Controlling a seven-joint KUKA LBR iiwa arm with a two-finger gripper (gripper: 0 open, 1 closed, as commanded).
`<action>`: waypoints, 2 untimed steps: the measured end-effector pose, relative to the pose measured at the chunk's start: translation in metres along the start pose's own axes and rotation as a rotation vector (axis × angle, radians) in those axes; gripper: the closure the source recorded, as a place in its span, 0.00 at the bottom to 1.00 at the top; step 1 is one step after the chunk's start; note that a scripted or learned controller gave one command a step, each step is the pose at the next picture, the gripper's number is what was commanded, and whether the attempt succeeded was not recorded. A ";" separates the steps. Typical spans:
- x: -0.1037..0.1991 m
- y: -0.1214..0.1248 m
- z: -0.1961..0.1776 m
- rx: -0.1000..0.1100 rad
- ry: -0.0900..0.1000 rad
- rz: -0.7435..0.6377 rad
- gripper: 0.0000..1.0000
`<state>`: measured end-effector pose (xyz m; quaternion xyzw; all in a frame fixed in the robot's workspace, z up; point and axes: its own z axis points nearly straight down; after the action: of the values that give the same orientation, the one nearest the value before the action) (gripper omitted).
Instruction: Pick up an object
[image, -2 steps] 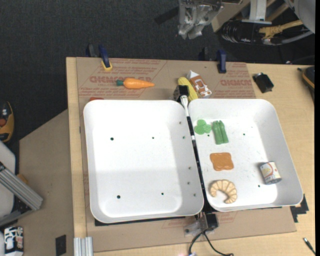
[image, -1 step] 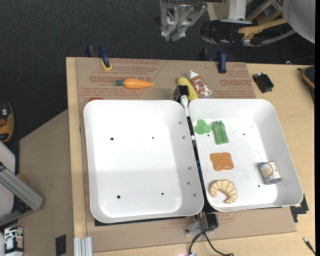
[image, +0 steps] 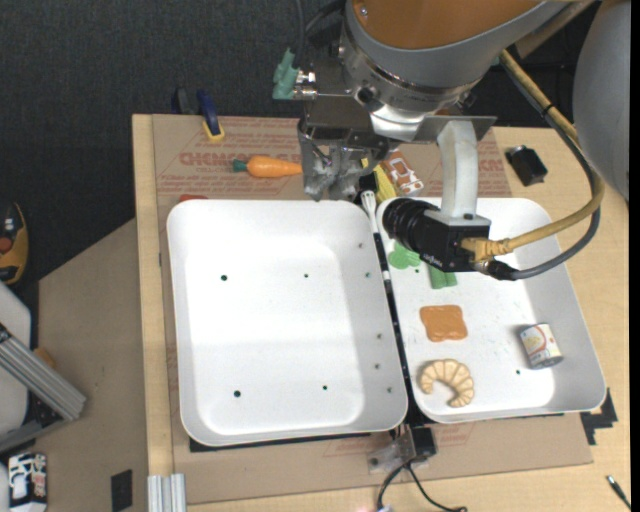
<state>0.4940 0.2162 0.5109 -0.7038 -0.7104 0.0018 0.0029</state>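
Croissant (image: 447, 381) nr right bin's (image: 570, 300) front rim

Bright even overhead light, soft shadows inside left bin (image: 200, 300), mild glare, reasonably sharp focus

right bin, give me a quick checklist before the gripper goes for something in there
1. Objects present in the right bin: ok, a croissant, an orange flat piece and a small can.
2. These three lie apart from each other: ok.
3. Gripper over a target: not ok, it sits at the far rim between the bins.
4. Gripper open: cannot tell.
5. Green piece reachable: cannot tell, partly hidden by the black camera unit.
6. Carrot in a bin: not ok, it lies outside on the board.
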 end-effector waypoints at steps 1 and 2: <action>0.009 -0.016 -0.020 -0.011 0.001 0.006 1.00; 0.009 -0.015 -0.019 -0.008 -0.001 0.008 0.00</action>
<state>0.4792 0.2247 0.5299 -0.7066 -0.7076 -0.0008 -0.0003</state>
